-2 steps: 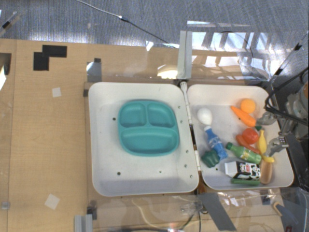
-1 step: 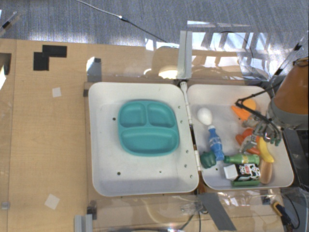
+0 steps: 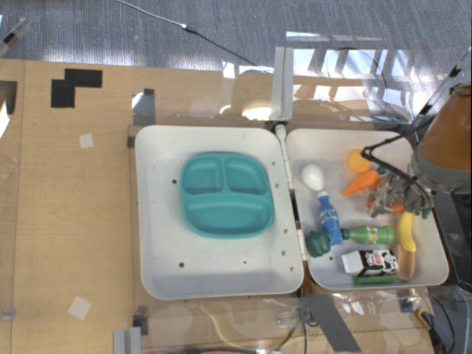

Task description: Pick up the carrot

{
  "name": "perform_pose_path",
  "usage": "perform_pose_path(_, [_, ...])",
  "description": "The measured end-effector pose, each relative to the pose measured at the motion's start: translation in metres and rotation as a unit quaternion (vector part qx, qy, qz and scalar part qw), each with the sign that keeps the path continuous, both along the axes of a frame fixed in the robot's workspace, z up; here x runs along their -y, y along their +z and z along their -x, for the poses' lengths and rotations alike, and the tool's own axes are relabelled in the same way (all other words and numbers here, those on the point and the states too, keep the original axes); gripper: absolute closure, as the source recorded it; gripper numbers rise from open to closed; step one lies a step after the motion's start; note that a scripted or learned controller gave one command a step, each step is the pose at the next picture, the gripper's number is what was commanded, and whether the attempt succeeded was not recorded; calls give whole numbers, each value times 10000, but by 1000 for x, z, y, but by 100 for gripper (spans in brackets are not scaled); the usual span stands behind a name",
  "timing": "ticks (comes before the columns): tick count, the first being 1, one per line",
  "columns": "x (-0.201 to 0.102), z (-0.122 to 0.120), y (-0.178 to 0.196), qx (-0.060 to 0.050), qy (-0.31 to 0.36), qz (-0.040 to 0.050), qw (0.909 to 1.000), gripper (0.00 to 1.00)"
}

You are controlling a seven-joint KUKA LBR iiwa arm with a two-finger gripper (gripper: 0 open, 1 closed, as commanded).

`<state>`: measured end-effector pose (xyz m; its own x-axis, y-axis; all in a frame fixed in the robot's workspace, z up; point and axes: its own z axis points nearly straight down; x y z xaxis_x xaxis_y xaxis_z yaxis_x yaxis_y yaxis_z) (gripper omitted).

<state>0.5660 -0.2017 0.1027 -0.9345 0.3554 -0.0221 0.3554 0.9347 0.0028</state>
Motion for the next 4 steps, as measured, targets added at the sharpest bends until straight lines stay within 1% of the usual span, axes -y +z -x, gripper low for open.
perform_pose_path(1, [0,0,0,-5,1,-2,10000,0])
perform_pose_path(2, [-26,-57,-15,-113,-2413,-73,9704,0])
perform_pose_path(3, [-26,-88,-15,-343,-3349,-4,9416,0])
perform_pose_path(4, [-65,-90,-8,-290,-4258,40,9044,0])
